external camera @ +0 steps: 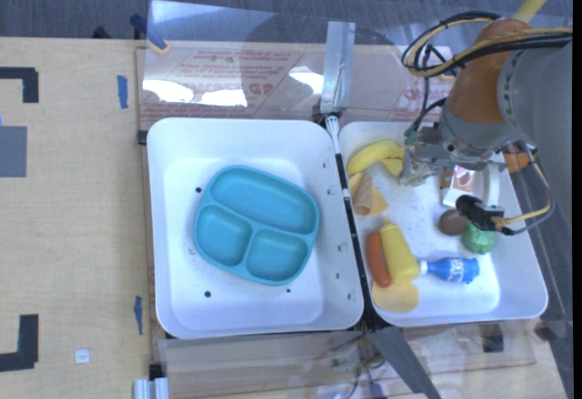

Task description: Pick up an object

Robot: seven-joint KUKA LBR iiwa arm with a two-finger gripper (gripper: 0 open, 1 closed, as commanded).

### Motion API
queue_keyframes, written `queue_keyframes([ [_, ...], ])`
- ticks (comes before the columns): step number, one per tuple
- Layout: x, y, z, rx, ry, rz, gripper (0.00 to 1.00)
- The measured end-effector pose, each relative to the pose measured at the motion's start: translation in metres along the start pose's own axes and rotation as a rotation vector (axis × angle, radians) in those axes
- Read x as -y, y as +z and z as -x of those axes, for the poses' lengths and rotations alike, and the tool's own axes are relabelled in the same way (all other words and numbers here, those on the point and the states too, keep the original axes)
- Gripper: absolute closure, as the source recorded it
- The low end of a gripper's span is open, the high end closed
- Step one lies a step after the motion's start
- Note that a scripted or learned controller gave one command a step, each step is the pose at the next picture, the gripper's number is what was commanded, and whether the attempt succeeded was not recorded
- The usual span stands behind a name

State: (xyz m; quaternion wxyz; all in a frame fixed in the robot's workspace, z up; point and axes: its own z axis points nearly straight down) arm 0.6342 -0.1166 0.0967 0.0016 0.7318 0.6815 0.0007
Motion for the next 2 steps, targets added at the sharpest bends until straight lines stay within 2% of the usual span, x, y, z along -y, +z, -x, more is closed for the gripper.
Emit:
queue_keyframes([
  [1, 0.0, 0.0, 0.0, 0.0, 0.0, 0.0, 0.0],
  [2, -0.03, 0.012, 0.004, -0.002, -0.053, -0.02, 0.0],
])
